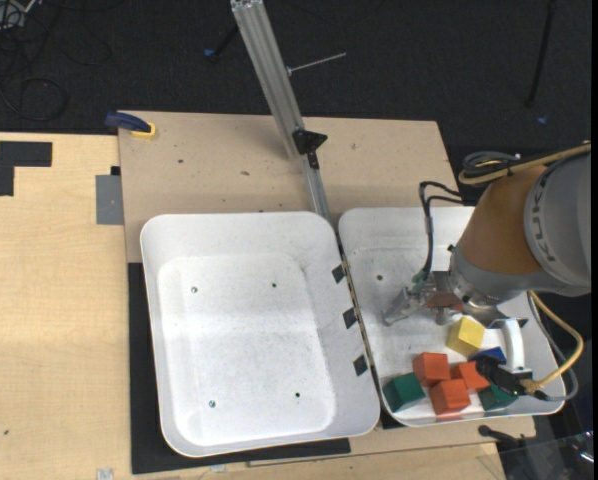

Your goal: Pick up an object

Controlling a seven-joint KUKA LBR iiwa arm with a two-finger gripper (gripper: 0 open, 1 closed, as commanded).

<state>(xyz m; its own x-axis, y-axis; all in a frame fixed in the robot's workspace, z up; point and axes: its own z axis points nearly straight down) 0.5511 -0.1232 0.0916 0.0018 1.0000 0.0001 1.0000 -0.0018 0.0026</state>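
My gripper [404, 304] reaches into the right bin [399, 238] from the right, over bare white floor near the bin's middle. Its grey fingers [392, 314] point left and look open, with nothing between them. The loose objects lie in the bin's near right corner: a yellow block [467, 335] just right of the gripper, orange blocks [434, 366] [449, 396], green blocks [404, 390] [497, 398], a blue piece [492, 353] and a white piece [513, 343]. The gripper touches none of them.
The left bin [169, 238] shows only its white floor. A divider with black clips [349, 316] separates the bins. A slanted aluminium rail [274, 73] rises behind them. The arm's grey and orange wrist [509, 233] hangs over the right bin's far right side.
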